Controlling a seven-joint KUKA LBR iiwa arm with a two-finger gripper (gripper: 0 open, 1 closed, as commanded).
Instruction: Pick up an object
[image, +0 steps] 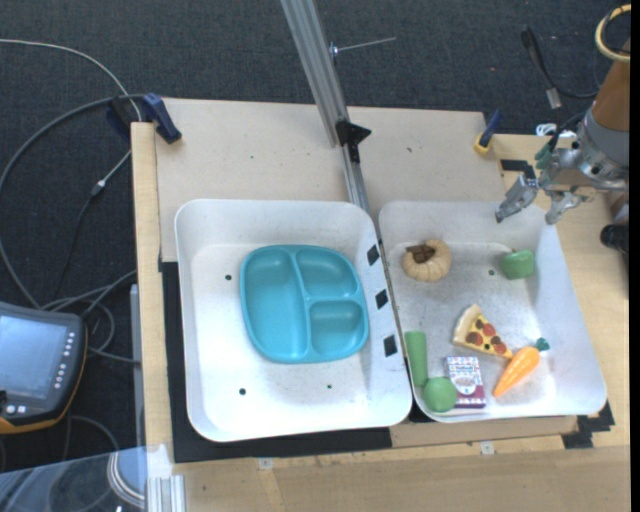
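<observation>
My gripper hangs over the right bin's far edge. My fingers are spread wide, holding nothing.

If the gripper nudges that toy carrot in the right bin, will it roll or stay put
The carrot looks like rigid, light plastic, so it should shift easily. Its tapered cone shape suggests it would roll in a curve, not straight. The pizza slice beside it might block it.

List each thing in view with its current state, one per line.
gripper: fingers open, holding nothing, above the right bin's far edge
teal divided plate: flat in the left bin
toy pumpkin: upright, right bin
green cup: on its side
pizza slice: lying flat
toy carrot: lying flat
small carton: lying flat
</observation>
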